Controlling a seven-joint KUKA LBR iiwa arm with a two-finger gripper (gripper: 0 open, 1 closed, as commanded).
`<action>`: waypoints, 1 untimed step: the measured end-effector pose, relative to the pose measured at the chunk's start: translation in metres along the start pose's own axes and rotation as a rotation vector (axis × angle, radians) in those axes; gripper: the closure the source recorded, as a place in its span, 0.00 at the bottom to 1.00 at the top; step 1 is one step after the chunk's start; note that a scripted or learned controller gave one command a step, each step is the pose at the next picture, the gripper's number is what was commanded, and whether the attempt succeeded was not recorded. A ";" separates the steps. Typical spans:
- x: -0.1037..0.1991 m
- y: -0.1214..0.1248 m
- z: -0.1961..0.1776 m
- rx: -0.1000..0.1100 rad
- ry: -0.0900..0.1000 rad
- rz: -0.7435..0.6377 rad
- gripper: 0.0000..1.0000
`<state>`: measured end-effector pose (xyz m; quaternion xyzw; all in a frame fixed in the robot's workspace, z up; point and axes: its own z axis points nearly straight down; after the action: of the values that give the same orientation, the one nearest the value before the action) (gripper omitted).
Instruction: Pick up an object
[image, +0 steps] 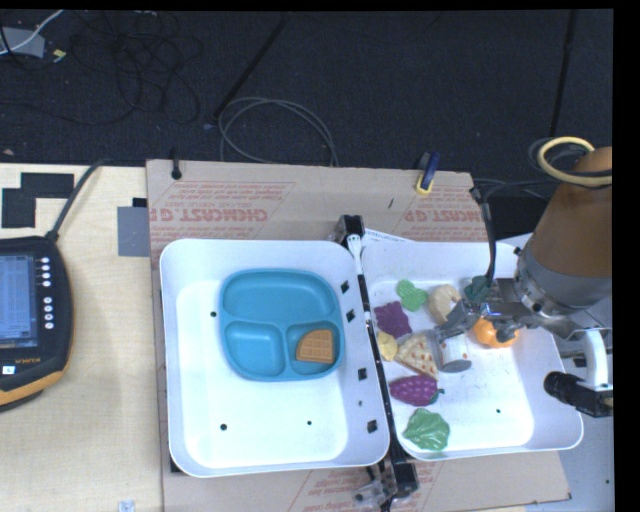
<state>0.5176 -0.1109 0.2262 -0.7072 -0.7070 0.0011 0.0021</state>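
A sheet of brown cardboard (300, 195) printed with red lettering lay on the surface (90, 430) under both bins. A blue clip (428, 172) sat on the cardboard's far edge, toward one o'clock. At nine o'clock, well apart from the bins, a teach pendant (25, 320) with an orange rim and a lit screen rested on the pale wood. Dark grey rectangles (132, 228) marked the surface just beside the cardboard's left edge. Black cables (280, 120) looped across the dark floor (450, 80) at twelve o'clock.
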 end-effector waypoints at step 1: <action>0.023 0.040 0.144 -0.003 -0.002 0.000 0.00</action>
<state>0.5569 -0.0876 0.0820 -0.7071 -0.7071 0.0007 0.0001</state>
